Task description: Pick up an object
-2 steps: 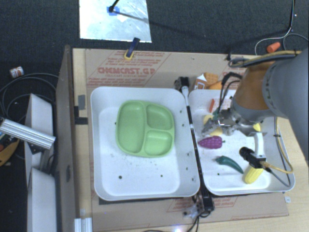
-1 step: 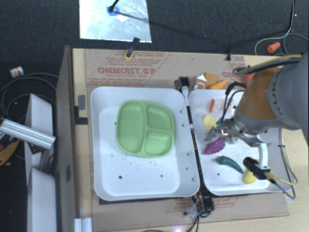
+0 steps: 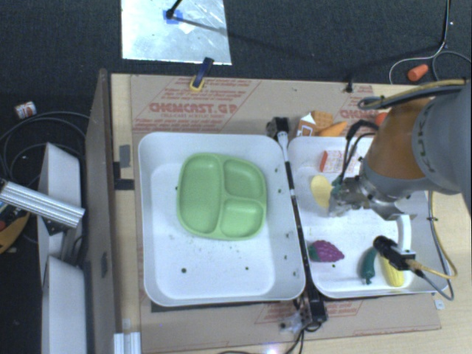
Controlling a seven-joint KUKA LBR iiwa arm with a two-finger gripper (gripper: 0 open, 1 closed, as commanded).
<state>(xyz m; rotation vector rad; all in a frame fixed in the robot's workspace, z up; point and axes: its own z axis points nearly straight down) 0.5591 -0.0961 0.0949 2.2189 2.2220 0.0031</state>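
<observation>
The right bin [image 3: 354, 286] holds a pale yellow piece [image 3: 321, 190] near its left wall, a small red-orange piece [image 3: 324, 161] behind it, a purple grape bunch [image 3: 326, 252] at the front left, and a green piece [image 3: 366, 265] beside a yellow corn-like piece [image 3: 394, 273] at the front. My gripper [image 3: 338, 200] reaches down into this bin just right of the pale yellow piece, close to touching it. The arm's grey and orange wrist [image 3: 402, 150] hides the fingers.
The left bin [image 3: 169, 271] bears a green divided plate [image 3: 222, 195]. An orange object [image 3: 333, 129] lies on the cardboard behind the right bin. Cables hang off the arm over the right bin's right side. A foil sheet [image 3: 175, 19] lies on the floor beyond the bench.
</observation>
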